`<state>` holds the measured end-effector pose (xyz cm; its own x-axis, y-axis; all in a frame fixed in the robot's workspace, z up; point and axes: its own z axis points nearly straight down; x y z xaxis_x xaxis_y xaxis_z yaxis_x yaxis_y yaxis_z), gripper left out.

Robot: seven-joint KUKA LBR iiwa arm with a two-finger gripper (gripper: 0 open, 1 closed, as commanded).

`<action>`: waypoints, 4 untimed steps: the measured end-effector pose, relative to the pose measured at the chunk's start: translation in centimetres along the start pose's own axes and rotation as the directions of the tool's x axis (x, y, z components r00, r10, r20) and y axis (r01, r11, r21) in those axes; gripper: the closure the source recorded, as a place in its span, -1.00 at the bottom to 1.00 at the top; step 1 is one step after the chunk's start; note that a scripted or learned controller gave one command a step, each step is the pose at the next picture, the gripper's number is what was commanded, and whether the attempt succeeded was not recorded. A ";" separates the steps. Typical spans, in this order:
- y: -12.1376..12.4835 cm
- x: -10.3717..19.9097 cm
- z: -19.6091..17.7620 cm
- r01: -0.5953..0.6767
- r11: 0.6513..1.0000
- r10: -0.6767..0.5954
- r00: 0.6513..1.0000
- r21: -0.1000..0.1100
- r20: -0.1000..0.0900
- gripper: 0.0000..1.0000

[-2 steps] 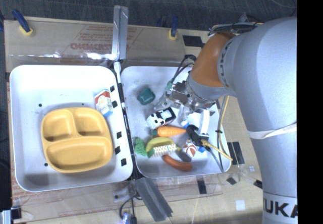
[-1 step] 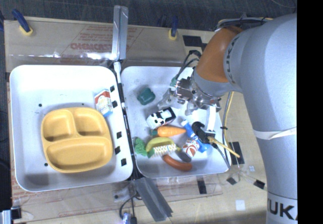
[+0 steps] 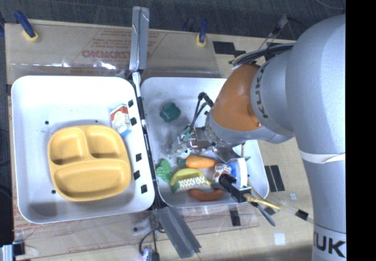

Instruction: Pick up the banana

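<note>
The arm (image 3: 282,95) reaches over the right bin (image 3: 154,95), and the jaws (image 3: 197,139) hang low among the clutter there; whether they are open or closed cannot be told, as the wrist and cables hide them. The banana (image 3: 181,175) lies just below the jaws, toward the front wall of that bin, not held, with a patterned white packet (image 3: 192,183) partly across it. An orange carrot-like piece (image 3: 200,162) sits between the jaws and the banana. A green leafy item (image 3: 164,169) lies left of the banana, a dark green block (image 3: 170,112) up and left of the jaws, and a red sausage (image 3: 205,194) beneath the banana. Far left of the jaws, the left bin (image 3: 23,136) holds a yellow divided tray (image 3: 88,163) and a small carton (image 3: 120,119)
</note>
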<state>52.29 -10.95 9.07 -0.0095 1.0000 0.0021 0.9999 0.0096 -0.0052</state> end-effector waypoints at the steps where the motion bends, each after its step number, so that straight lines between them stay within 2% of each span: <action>1: 5.9 -1.2 -6.3 -0.055 0.998 0.055 0.999 -0.003 0.001 -1.00; 2: -4.7 -1.2 0.0 0.166 0.986 -0.166 0.986 -0.001 0.000 -1.00; 3: -4.6 -0.7 -0.1 0.611 0.792 -0.611 0.792 -0.002 0.002 -1.00; 4: -4.5 -0.7 -1.1 0.613 0.790 -0.613 0.790 -0.003 0.004 1.00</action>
<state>47.80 -11.69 10.15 -0.6208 0.7840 0.0013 0.7840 0.6208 0.0007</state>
